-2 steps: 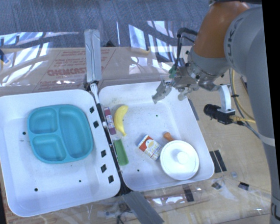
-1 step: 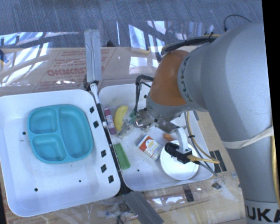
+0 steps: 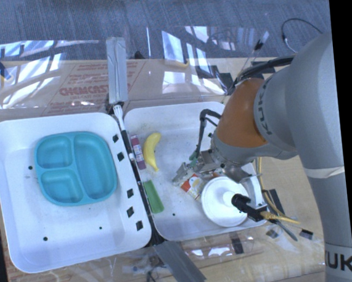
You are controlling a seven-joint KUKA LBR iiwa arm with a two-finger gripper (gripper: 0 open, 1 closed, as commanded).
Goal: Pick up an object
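The arm [image 3: 302,100] is a thick tube of smooth pale grey, rounded at its joints, with a broad orange band [image 3: 242,115] wrapped round the segment over the right bin [image 3: 171,224]. White "KU" lettering shows low on its grey base, right of that bin. Thin black cables loop off the orange band and the grey shell above it. The gripper [image 3: 194,166] is a small dark and metallic assembly below the band.
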